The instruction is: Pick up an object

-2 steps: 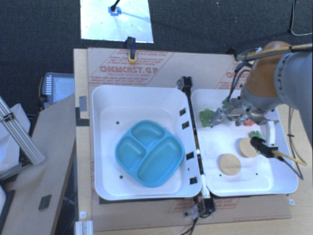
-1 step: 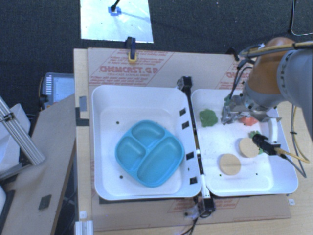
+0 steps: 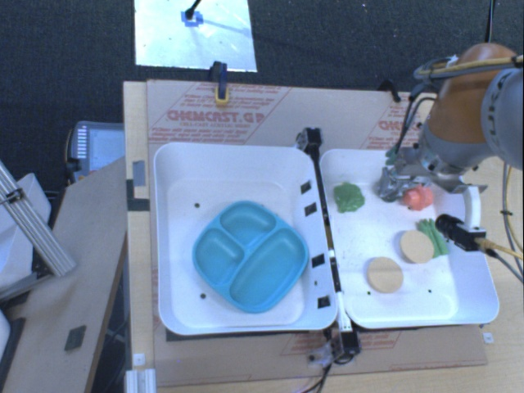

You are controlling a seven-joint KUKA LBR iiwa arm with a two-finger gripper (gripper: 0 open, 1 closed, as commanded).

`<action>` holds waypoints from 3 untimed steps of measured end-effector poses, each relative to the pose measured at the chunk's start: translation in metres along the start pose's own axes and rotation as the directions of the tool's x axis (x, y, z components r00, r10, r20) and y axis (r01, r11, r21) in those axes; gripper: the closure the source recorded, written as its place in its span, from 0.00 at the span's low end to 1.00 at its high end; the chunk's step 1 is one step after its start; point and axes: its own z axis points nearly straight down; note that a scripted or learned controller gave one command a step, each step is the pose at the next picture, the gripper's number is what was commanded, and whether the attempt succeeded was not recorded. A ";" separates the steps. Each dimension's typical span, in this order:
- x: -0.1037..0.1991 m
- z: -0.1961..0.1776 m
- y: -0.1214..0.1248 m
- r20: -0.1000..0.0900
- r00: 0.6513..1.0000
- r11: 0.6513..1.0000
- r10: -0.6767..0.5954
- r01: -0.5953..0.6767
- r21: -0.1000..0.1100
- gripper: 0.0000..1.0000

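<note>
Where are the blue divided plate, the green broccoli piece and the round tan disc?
blue divided plate [image 3: 250,255]: camera view, centre ridge of the plate.
green broccoli piece [image 3: 350,196]: camera view, middle of its top.
round tan disc [image 3: 384,274]: camera view, centre of its face.

Two bins [image 3: 246,158], one blue plate [image 3: 250,255]

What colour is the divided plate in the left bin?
Light blue. The divided plate shows clearly in the camera view, lying in the left bin.
</note>
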 end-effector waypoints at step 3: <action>0.089 -0.058 -0.027 -0.003 1.000 1.000 -0.006 0.006 0.003 1.00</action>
